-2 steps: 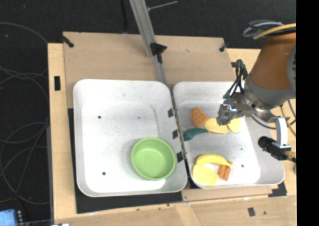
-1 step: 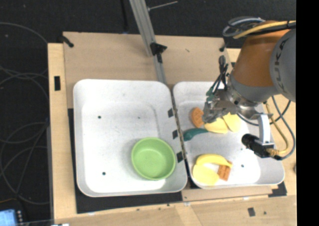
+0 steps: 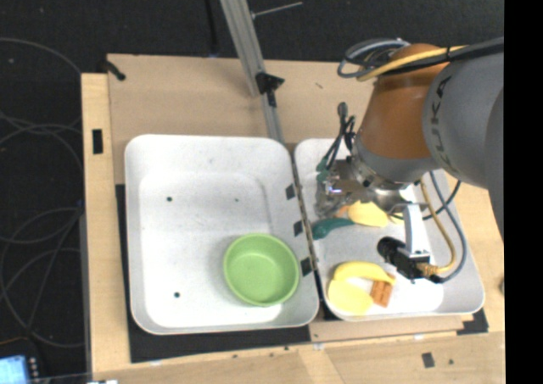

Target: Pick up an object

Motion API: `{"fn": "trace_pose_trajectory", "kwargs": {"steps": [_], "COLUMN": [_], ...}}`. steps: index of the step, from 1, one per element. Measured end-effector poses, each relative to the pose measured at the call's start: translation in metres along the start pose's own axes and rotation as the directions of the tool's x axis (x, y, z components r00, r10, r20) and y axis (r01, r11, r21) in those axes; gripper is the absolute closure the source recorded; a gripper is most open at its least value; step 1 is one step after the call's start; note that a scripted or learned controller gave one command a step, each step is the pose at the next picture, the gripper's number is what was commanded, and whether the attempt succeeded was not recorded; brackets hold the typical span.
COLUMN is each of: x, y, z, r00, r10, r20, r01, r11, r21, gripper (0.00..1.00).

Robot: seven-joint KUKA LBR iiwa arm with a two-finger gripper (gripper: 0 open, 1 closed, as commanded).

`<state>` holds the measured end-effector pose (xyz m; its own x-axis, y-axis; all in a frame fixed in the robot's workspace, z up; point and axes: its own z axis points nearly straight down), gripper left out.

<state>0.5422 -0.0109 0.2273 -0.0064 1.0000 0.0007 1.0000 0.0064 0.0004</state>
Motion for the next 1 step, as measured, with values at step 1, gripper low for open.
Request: {"fn": "trace_pose_trajectory", "kwargs": {"steps": [1], "x": [0.0466], "y": [-0.0029], "z": [-0.0116], "r00": [1.0], "r10": [-0.002], "r20": [-0.001], "r01": [0.002], "r11": [1.0], "r21": [-0.002], "gripper": [1.0]}}
